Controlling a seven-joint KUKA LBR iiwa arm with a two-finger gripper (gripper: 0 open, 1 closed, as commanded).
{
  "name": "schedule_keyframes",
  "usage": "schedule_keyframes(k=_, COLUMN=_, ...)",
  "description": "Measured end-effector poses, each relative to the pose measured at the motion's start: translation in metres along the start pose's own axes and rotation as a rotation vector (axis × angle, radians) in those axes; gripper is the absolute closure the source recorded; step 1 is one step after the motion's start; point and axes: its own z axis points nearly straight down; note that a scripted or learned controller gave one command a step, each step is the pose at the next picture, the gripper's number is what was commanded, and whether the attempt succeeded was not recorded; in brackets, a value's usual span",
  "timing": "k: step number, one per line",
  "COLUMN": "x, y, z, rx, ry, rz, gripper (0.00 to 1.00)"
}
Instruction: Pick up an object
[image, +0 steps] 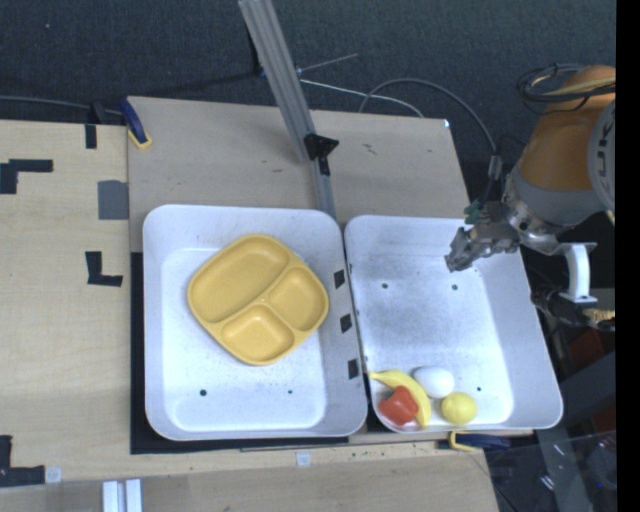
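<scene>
Objects for picking are lying bunched in the right bin's (520, 330) near corner: a banana (408, 385), a red piece (400, 405), a white egg (434, 380) and a yellow ball (459, 407). Well apart, the hand (462, 255) is hanging over that bin's far side, carrying nothing. A yellow divided plate (258, 298) is sitting in the left bin (165, 330).

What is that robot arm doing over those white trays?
It is trying to pick something up. Its pincer hangs over the upper part of the right bin, with nothing in it. The small things, a banana, something red, a white egg and a yellow ball, sit at that bin's near edge. A yellow divided plate lies in the left bin.
</scene>
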Motion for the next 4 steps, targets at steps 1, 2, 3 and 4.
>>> schedule_keyframes(k=1, x=0.060, y=-0.004, z=-0.003, rx=0.001, ry=0.000, rz=-0.001, gripper=1.00)
schedule_keyframes(k=2, x=0.112, y=-0.021, z=0.008, rx=0.003, ry=-0.001, rz=0.000, gripper=1.00)
schedule_keyframes(k=3, x=0.172, y=-0.042, z=0.006, rx=0.003, ry=0.000, rz=-0.002, gripper=1.00)
schedule_keyframes(k=4, x=0.228, y=-0.046, z=0.008, rx=0.003, ry=0.000, rz=-0.002, gripper=1.00)
